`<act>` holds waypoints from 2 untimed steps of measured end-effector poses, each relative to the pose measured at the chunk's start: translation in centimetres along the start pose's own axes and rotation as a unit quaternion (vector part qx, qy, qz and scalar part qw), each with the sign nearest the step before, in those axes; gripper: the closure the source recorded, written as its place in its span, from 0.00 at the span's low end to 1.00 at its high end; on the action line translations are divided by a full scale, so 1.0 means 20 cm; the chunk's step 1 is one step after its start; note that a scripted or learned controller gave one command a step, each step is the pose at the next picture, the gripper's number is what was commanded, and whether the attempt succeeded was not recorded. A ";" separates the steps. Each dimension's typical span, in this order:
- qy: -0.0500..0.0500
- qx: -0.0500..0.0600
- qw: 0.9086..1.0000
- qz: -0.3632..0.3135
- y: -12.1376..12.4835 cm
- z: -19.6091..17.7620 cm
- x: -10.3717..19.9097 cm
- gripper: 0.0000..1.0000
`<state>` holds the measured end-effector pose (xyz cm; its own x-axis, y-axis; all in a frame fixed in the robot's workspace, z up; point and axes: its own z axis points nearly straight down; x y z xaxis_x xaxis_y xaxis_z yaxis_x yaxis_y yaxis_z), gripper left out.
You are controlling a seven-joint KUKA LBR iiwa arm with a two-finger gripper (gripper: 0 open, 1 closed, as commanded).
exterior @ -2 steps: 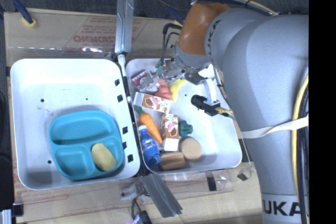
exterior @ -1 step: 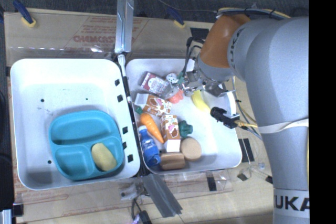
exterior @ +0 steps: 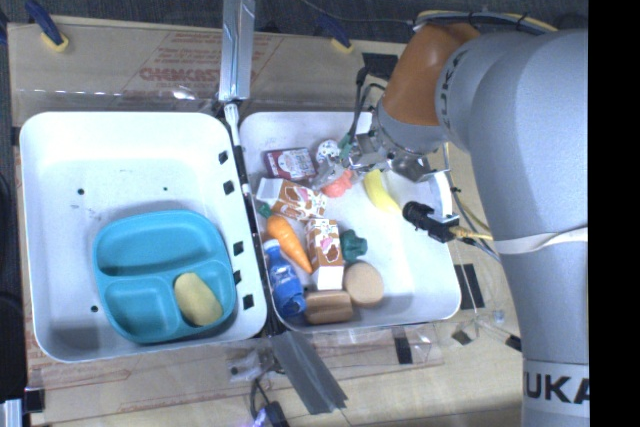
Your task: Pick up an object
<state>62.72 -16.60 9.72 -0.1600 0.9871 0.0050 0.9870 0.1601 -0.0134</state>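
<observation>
- Toys fill the right bin (exterior: 425, 290): a pink piece (exterior: 340, 183) and a yellow banana (exterior: 379, 190) lie near its upper middle, right under the wrist.
- End effector (exterior: 358, 155) sits low over the pink piece, at the bin's upper part; whether it is clenched or released cannot be told, as the wrist hides it.
- Just left of it lie a dark red packet (exterior: 290, 162) and a small round silver thing (exterior: 328, 152).
- Below those are a patterned carton (exterior: 300, 203), an orange carrot (exterior: 289, 242), a second small carton (exterior: 325, 243) and a green piece (exterior: 353, 244).
- Along the bin's lower edge lie a blue bottle (exterior: 284, 283), a brown block (exterior: 329, 307) and a tan round piece (exterior: 364, 283).
- Arm (exterior: 520, 145) comes in from the right, with its orange band (exterior: 425, 75) above the bin's upper right corner.
- Left bin (exterior: 50, 215) holds a blue divided tray (exterior: 150, 250); a yellow-green lump (exterior: 198, 298) lies in the tray's lower right compartment.
- Both bins rest side by side on the table (exterior: 130, 60), touching along a black-clipped seam.
</observation>
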 end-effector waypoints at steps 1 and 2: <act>-0.003 -0.008 1.000 -0.014 0.17 -0.57 0.13 1.00; -0.001 -0.003 1.000 0.007 -0.03 -0.59 0.42 1.00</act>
